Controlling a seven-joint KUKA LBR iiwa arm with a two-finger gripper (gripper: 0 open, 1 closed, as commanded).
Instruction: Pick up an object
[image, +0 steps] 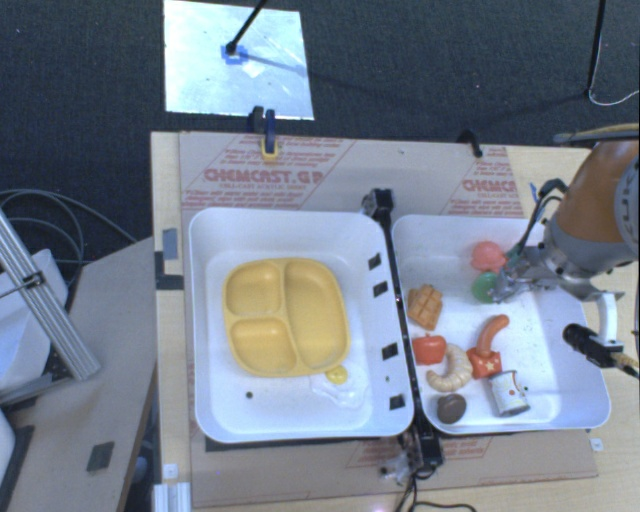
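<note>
The small round green plastic ball (484, 288) lies in the far part of the right white bin (575, 400), touching a pink ball (487, 255) just beyond it. It looks light, smooth and prone to rolling, so a pinch across its widest middle seems best. The claw (503, 283) sits just beside it; whether it is open I cannot tell.

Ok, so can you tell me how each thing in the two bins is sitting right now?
yellow divided plate: flat in the left bin, compartments up
fried egg toy: flat beside the plate's front edge
green ball: in the right bin, at the gripper
pink ball: resting behind the green ball
sausage: lying on its side
small can: tipped over
tomato: resting on the bin floor
</note>
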